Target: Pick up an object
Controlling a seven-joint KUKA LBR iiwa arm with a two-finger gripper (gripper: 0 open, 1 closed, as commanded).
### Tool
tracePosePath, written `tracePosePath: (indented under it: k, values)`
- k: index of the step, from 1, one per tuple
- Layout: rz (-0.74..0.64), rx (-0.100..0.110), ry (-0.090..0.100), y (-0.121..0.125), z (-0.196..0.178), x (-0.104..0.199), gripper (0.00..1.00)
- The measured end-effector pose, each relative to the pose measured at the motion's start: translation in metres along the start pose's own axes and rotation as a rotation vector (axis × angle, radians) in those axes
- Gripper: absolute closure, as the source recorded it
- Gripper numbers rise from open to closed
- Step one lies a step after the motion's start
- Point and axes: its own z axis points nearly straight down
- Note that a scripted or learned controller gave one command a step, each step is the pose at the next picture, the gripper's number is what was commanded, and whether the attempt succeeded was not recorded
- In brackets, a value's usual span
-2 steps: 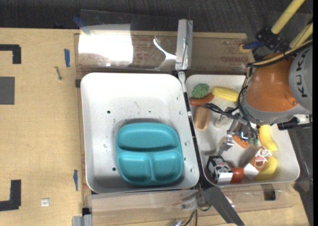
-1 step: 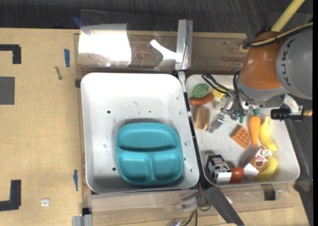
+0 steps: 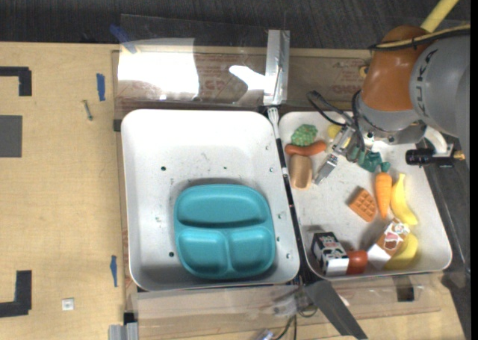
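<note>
- gripper [image 3: 334, 158] hangs low near the right bin's [image 3: 441, 245] far-left corner, fingers parted, nothing between them.
- likely lining up on the sausage [image 3: 306, 149] beside it.

A carrot [image 3: 382, 193] stands lengthwise in the right bin [image 3: 439, 245], touching a yellow banana [image 3: 404, 215] curving beside it; an orange waffle [image 3: 363, 205] lies just left; a sausage [image 3: 306, 149] rests below green broccoli [image 3: 304, 135].

teal tray [image 3: 222, 229], left white bin [image 3: 149, 144]
</note>
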Motion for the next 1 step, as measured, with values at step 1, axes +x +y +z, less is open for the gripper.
tracePosePath:
  k: [1]
  values:
    - [-0.102,-0.014,-0.041,-0.0496,0.0012,0.0491,0.0]
